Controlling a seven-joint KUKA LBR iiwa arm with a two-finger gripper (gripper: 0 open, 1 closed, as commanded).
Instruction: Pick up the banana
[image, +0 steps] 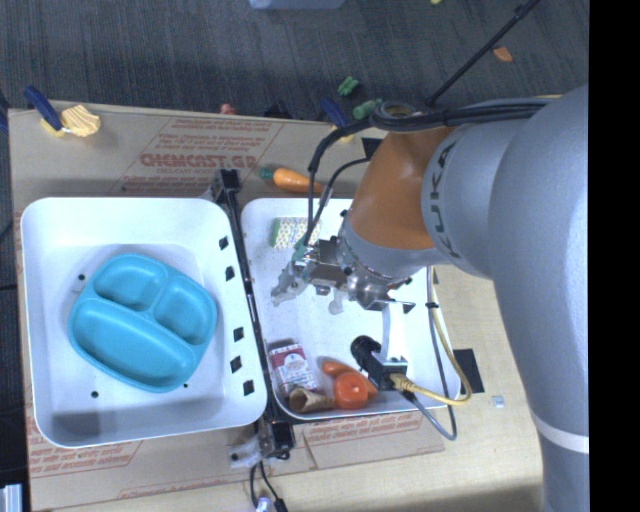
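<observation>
Grey and bulky, the robot arm (500, 150) with its orange band fills the near right side and bends down over the right-hand shallow white bin (318, 335). Its pincer (290, 280) hangs above that bin's upper left part, over bare white floor; from this slant I cannot tell whether it is apart or together, and nothing is seen clamped in it.

Along that bin's near edge lie three things close together: a red printed packet (290, 366), a tan tapered piece (308, 402) just below the packet, and a round red-orange fruit (350, 389) touching the tan piece. A small green-and-white patterned block (288, 232) sits in the bin's far left corner.

Just beyond the bin's far wall, an orange carrot-shaped toy (293, 181) rests on the brown cardboard-covered desk (150, 150). To the bin's left stands the other white bin (60, 240), holding a blue divided plastic plate (145, 320).

Where the banana lies I cannot tell (the tan piece is the closest match, though too small to be sure).
</observation>
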